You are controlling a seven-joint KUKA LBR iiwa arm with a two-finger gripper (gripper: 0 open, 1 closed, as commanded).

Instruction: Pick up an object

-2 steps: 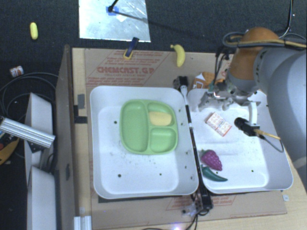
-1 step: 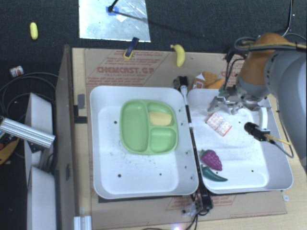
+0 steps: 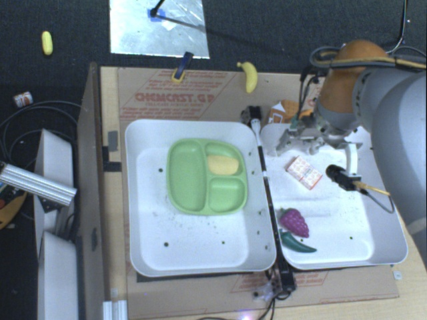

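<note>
A brown tabletop (image 3: 200, 92) carries two white bins side by side. My grey arm (image 3: 393, 112) reaches in from the right over the right bin (image 3: 347, 239). In the left bin (image 3: 150, 245) a green divided plate (image 3: 190, 179) lies flat, with a yellow piece (image 3: 223, 164) in its far right compartment. My tool (image 3: 298, 139) hangs over the right bin's far left corner; I cannot tell how far open it is, and nothing shows in its grip. A small checked box (image 3: 304, 172) lies just near of it. Purple grapes (image 3: 295, 222) and a green pepper (image 3: 297, 243) lie together by the near left wall.
</note>
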